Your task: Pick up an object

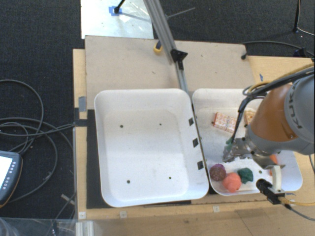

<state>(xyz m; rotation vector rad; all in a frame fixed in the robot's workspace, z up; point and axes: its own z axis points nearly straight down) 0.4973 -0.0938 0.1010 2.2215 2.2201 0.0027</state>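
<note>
The arm reaches in from the right over the right bin, its claw low above the bin floor, though I cannot tell how the claw is set. Just below it, near the bin's front edge, lie a dark purple ball, an orange-red ball and a green object. A tan snack packet lies farther back, and the left bin sits alongside on the desk.

Dark speckled carpet all around — black cables looping at left beside a handheld screen. Pale wooden bench topped with a cardboard sheet. Grey tripod pole slanting down — bright floor patch behind.
</note>
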